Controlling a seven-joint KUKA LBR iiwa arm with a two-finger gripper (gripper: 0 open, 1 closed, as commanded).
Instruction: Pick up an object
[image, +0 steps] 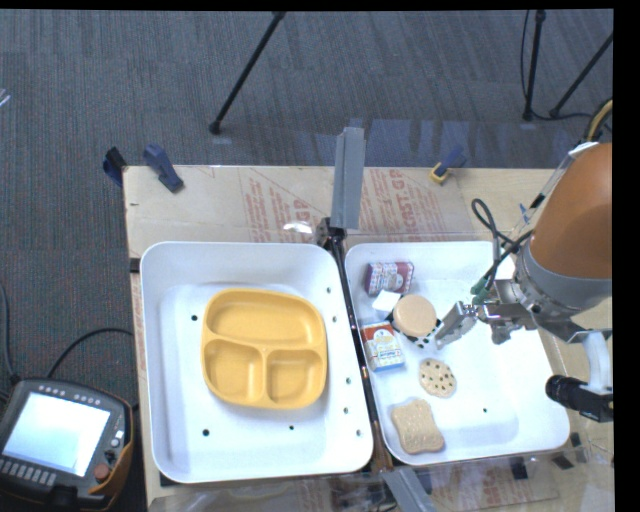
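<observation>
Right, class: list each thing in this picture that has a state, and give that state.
Yellow plastic divided plate: flat in left bin, compartments bare.
Small red-labelled can: on its side, right bin.
Round tan disc: flat.
Small carton: lying down.
Chocolate-chip cookie: flat.
Toast slice: flat.
Gripper: low over right bin, beside disc.

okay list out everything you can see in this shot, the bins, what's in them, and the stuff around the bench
left bin: one, white, left half of bench
divided plate: one, yellow, inside left bin
right bin: one, white, right half of bench
can: one, red and white, top left of right bin
round disc: one, tan, below the can
small carton: one, red, white and blue, by the divider
cookie: one, tan with dark spots, mid bin
toast slice: one, tan, near front edge
pendant: one, grey, floor at left
gripper: one, grey, beside the disc
</observation>
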